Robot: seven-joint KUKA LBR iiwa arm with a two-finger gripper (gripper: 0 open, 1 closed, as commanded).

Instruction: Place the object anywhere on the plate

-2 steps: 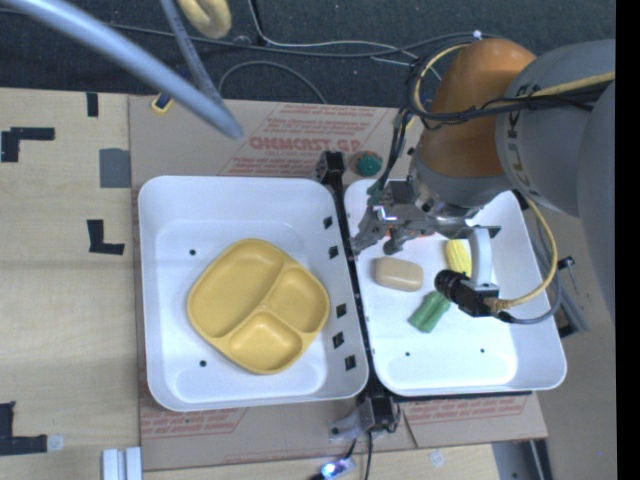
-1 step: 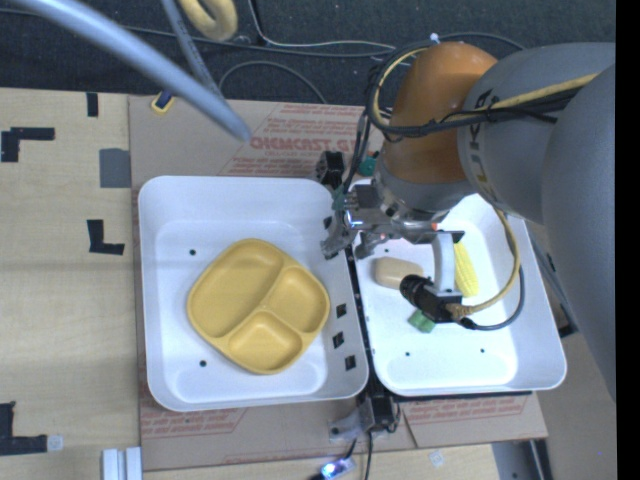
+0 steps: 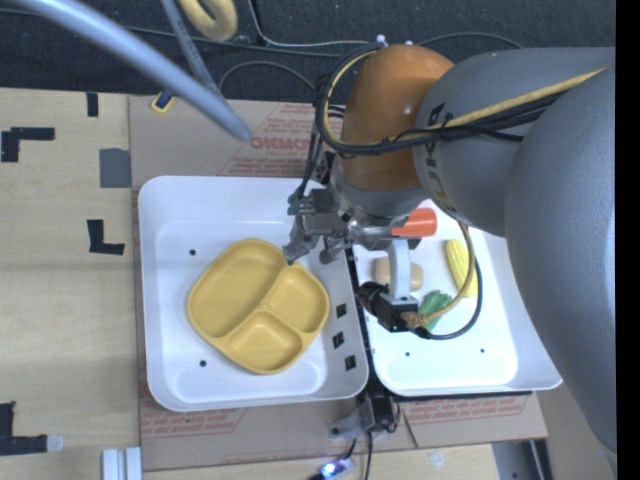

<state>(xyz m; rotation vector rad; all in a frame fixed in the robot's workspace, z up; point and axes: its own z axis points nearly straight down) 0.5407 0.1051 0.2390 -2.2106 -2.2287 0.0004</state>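
Note:
A yellow divided plate [image 3: 258, 304] lies in the left white bin [image 3: 165, 268]; its three compartments hold nothing. My gripper [image 3: 305, 238] hangs below the orange wrist band, over the plate's upper right rim and the wall between the two bins. I see no object in it from this angle. In the right bin [image 3: 500, 358] lie a yellow corn cob [image 3: 458, 260], an orange carrot-like piece [image 3: 415, 223], a green item [image 3: 436, 304] and a beige piece [image 3: 384, 267], partly hidden by the arm.
The arm's large grey body covers the upper right of the view and much of the right bin. A black cable [image 3: 462, 320] loops over the right bin's contents. Cardboard [image 3: 270, 133] surrounds both bins.

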